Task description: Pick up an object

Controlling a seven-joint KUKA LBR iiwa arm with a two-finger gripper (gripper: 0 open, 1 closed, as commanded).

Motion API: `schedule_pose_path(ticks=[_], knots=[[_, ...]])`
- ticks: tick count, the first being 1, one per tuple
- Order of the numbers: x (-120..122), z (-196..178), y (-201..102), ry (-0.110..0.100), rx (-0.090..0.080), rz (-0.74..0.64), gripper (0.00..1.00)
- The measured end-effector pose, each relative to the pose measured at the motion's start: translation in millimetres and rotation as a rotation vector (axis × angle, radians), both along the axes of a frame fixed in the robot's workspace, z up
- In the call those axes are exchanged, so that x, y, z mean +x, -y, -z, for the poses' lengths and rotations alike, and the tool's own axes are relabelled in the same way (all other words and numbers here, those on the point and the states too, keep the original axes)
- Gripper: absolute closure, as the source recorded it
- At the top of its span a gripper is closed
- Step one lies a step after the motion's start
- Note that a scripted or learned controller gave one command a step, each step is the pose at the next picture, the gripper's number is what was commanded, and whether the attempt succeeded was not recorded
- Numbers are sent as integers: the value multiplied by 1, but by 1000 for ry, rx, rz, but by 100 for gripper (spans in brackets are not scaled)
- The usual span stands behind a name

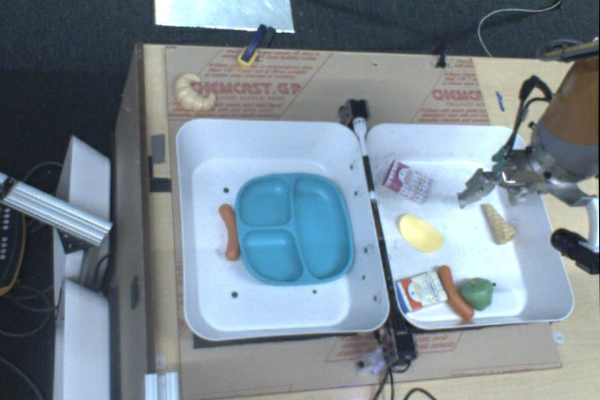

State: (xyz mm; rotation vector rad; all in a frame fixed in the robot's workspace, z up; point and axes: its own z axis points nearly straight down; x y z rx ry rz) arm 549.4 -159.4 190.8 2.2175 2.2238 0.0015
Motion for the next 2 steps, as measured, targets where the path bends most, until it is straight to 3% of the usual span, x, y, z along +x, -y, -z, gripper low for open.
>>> schedule_pose_path(ticks=[1,2], knots=[[44,76,47,-1,0,1,0],[20,55,47,0,-1,1,0]])
